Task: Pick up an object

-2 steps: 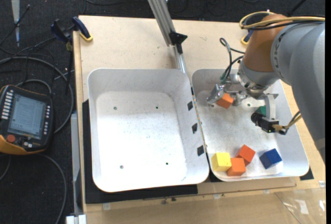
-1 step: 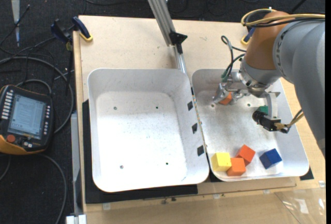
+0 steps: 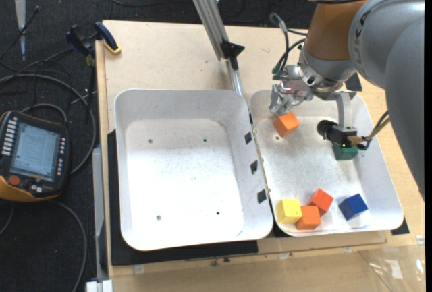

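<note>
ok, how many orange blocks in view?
3. One orange block sits at the far end of the right bin, just below the gripper. Two more, and, sit near the front edge beside the yellow block. The arm may hide others.

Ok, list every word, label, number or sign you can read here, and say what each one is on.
No text can be read in this view.
Teach pendant on the floor left of the bench: its lit screen and buttons carry marks, too small and blurred to read.
Blocks, both white bins and the arm: no lettering visible.
</note>
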